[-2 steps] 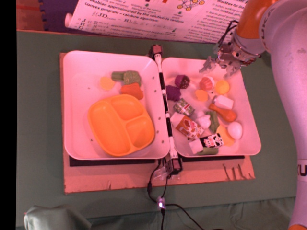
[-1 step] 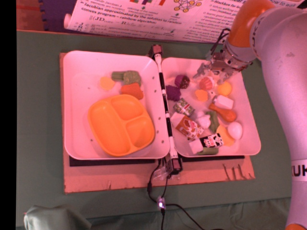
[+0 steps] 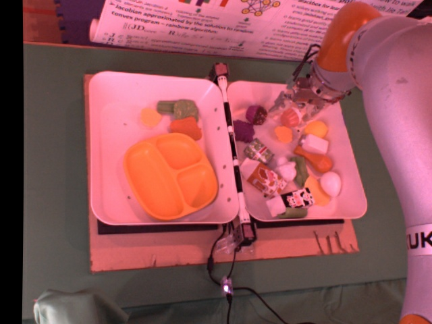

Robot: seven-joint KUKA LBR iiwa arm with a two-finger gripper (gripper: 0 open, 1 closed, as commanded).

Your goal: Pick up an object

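Observation:
My gripper [image 3: 295,111] is low over the far part of the right bin [image 3: 351,181], with the grey arm reaching in from the upper right. A red-orange ribbed toy [image 3: 291,117] sits right at its tip. Close around it lie a dark purple fruit [image 3: 256,114], a small orange piece [image 3: 283,134], a yellow-orange piece [image 3: 316,128] and a white cup [image 3: 314,144]. Further forward in that bin are a carrot-like orange toy [image 3: 314,160], a white egg [image 3: 330,183], a small can [image 3: 259,152], a printed carton [image 3: 267,179] and a cow-patterned item [image 3: 299,198].
The left bin [image 3: 111,100] holds an orange divided plate [image 3: 171,175], a yellow disc [image 3: 150,117], a green toy [image 3: 177,106] and an orange toy [image 3: 185,128]. A black-and-white strip [image 3: 231,147] runs between the bins. A poster [image 3: 223,12] lies behind them, and cables [image 3: 226,275] trail off the front.

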